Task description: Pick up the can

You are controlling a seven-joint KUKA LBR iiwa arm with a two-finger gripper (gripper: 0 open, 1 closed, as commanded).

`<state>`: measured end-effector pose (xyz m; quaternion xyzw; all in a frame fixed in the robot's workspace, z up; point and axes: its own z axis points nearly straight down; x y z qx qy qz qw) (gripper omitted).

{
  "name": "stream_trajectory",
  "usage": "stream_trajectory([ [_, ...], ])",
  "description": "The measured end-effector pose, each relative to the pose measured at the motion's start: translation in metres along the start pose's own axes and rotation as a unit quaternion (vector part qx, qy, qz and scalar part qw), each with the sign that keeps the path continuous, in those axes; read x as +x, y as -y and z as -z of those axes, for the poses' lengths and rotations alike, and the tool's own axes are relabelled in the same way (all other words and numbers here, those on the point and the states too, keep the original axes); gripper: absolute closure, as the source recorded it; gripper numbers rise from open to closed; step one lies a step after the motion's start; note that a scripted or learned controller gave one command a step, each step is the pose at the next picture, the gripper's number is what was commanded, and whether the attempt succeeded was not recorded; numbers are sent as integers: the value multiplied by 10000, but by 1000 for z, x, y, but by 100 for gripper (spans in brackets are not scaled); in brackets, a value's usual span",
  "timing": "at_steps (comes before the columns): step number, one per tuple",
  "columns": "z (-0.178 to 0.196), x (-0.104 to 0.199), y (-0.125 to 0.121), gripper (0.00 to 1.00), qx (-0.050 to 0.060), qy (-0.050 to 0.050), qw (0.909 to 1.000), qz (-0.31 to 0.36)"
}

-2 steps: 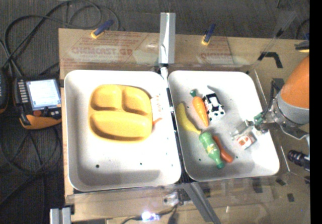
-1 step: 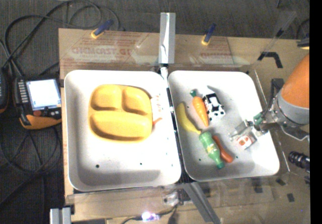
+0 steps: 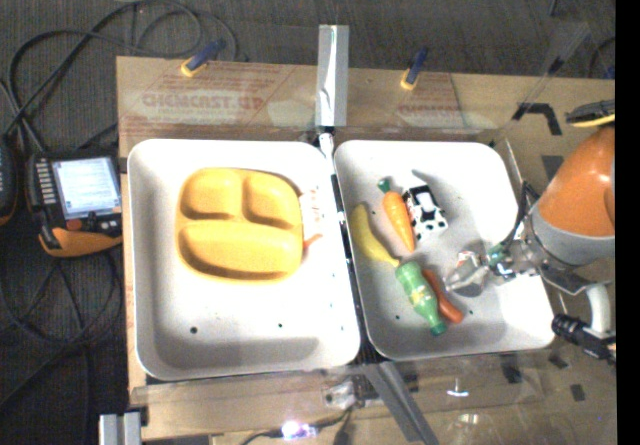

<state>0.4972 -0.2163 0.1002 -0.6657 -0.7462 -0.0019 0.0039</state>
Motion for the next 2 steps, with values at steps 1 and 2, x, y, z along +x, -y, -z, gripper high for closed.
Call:
stream_trajectory([
  [1, 41, 18, 8, 0, 8, 24, 9985, -547],
  [2, -11, 12, -4, 0, -32, 16, 9963, -855],
])
